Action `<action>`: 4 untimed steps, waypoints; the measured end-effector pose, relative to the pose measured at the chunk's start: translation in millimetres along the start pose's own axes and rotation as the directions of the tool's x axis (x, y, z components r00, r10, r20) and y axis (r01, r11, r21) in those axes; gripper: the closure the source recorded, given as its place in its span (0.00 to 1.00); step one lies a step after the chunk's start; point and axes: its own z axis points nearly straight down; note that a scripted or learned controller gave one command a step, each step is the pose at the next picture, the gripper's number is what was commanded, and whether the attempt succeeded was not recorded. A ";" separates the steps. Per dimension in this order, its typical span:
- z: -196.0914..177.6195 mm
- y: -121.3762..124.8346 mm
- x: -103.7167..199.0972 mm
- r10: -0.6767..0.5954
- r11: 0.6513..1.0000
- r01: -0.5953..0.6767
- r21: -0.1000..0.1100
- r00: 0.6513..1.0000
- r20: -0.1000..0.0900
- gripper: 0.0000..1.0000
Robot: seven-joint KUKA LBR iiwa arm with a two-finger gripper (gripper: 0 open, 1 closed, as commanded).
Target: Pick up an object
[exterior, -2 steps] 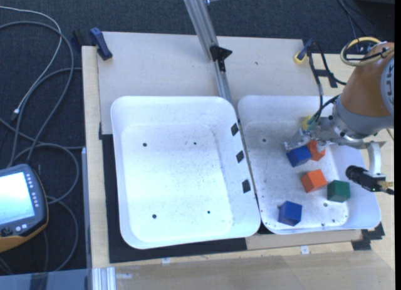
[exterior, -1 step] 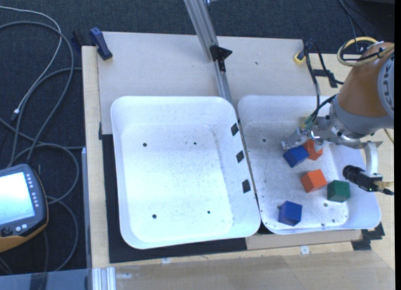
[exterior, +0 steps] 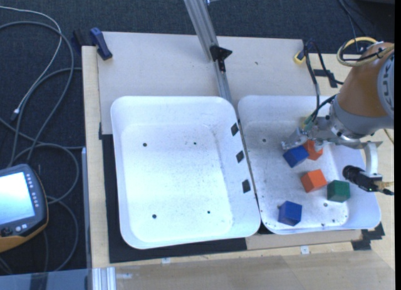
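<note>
Blue block [exterior: 295, 156] and a half-hidden orange block [exterior: 315, 151] sit right under the end effector [exterior: 305, 146] in the right bin [exterior: 269, 126], right of centre; the wrist covers the grip, so I cannot tell its state. Lower down lie another orange block [exterior: 313, 180], a green block [exterior: 338, 190] and a second blue block [exterior: 290, 212].

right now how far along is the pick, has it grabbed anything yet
Reach looks done: the gripper is low in the right bin, against a blue block and a small orange one. Whether it has closed on either is hidden. Nothing is visibly lifted; the other orange block, green block and second blue block lie loose.
</note>
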 end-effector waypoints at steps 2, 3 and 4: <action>0.1 0.2 0.4 -0.001 1.000 0.001 0.000 1.000 0.000 0.00; 0.1 0.1 -0.1 0.000 1.000 0.000 -0.001 1.000 0.000 0.00; 0.4 0.4 1.5 -0.004 1.000 0.004 0.000 1.000 0.002 0.00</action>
